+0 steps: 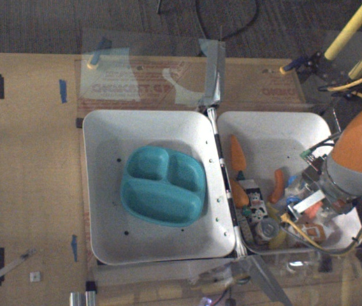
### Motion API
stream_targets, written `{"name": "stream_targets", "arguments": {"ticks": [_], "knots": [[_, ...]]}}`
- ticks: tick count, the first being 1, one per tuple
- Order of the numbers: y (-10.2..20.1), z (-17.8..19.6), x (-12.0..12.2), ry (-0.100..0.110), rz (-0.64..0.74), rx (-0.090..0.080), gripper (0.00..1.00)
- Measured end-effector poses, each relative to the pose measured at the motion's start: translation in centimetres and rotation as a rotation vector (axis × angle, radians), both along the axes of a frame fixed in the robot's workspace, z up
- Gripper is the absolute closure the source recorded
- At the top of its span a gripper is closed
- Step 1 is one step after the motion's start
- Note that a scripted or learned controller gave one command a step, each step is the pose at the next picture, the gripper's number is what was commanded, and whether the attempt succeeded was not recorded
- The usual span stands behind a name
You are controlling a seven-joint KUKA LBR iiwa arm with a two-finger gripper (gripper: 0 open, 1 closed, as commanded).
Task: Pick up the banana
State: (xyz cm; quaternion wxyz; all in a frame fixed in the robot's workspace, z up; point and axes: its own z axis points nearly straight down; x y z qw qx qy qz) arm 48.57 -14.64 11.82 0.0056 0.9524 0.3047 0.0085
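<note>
Teal tray (164,187) in L bin (98,171)

One camera is hanging above the worktop (28,190), looking down aslant, taking in both bins (104,139) from moderately far, arm (353,152) entering at three o'clock.

The yellow, curved banana (285,238) lies flat in the right shallow white bin (276,117), close to the bin's front edge and about midway along it. Only 1 short yellow section is visible; other items cover the remainder, so its full orientation cannot be determined.
</note>
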Motion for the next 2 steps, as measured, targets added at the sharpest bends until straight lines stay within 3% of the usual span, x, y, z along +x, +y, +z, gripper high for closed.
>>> {"name": "stream_targets", "arguments": {"ticks": [1,2], "knots": [[0.5,-0.2,-0.6,0.022,0.297,0.005,0.00],[3.5,-2.7,0.9,-0.007,-0.248,0.003,0.00]]}}
